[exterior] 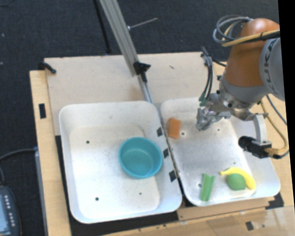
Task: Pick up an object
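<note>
Whether the jaws are apart or together I cannot tell; the gripper [204,119] hangs over the right bin [216,150], nothing visibly held. An orange block [174,127] lies at its 9 o'clock. No writing is readable. A teal bowl [140,157] sits in the left bin [90,160].

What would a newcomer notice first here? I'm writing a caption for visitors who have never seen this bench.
Probably the teal bowl, sitting right of middle in the left bin. Next, the grey arm with its orange band coming in from the right, its pincer hanging over the back of the right bin beside a small orange block. A green stick and a green and yellow piece lie at that bin's front.
</note>
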Motion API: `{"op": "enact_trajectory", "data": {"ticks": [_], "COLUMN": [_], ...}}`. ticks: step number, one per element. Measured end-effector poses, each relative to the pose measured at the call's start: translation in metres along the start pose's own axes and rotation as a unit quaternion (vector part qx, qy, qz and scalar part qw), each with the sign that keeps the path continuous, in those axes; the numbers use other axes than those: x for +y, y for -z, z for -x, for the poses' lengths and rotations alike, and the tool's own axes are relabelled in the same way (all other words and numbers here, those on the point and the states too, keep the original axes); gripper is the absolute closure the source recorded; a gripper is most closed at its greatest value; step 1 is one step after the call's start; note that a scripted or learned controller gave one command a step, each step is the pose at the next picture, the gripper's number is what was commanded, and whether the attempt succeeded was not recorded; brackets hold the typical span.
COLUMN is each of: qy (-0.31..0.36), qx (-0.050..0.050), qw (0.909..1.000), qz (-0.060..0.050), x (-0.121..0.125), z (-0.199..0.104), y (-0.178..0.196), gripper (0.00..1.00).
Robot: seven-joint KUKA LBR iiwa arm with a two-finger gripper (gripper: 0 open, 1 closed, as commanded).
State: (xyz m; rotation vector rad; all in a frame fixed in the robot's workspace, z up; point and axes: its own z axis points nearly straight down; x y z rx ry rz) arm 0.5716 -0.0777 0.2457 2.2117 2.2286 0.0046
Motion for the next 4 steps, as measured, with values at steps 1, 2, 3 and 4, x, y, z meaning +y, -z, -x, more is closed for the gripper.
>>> {"op": "enact_trajectory", "data": {"ticks": [1, 2, 3, 4], "qy": [0.000, 0.000, 0.000, -0.001], "qx": [0.000, 0.000, 0.000, -0.001], "qw": [1.0000, 1.0000, 1.0000, 1.0000], "qz": [0.000, 0.000, 0.000, -0.002], "x": [0.024, 0.048, 0.066, 0.066], "z": [-0.051, -0.108, -0.155, -0.151], "y": [0.009, 0.010, 0.016, 0.016], "gripper": [1.00, 1.00, 1.00, 0.00]}}
